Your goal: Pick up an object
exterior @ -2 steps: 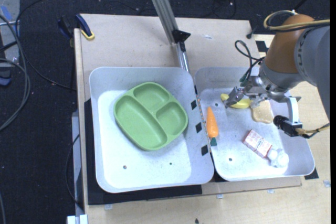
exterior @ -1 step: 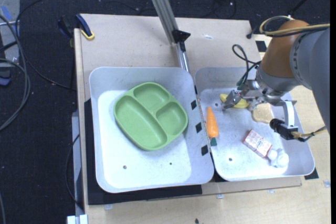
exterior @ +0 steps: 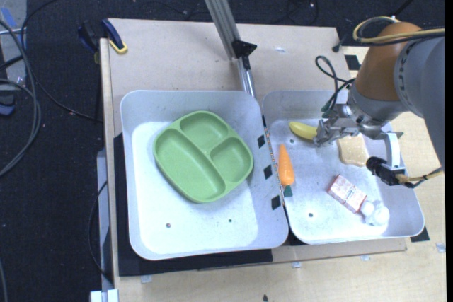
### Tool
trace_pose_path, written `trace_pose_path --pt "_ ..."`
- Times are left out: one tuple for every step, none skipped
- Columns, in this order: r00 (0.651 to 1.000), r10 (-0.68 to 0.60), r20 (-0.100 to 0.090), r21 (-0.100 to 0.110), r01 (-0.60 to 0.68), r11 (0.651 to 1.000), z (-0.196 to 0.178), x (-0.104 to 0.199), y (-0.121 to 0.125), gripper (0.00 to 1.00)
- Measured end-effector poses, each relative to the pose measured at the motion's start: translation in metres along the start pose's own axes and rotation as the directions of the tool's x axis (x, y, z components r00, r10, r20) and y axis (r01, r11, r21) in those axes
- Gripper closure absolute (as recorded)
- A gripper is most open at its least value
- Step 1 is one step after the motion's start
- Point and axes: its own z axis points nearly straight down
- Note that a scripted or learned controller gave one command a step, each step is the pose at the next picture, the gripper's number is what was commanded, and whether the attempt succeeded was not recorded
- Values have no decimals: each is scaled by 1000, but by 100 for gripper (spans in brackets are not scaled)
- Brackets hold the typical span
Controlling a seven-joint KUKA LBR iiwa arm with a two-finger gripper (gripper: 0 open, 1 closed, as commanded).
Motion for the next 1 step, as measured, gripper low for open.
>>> trace_pose_path --pt "1000 1 -1 -2 -1 1000 -43 -1 -1 100"
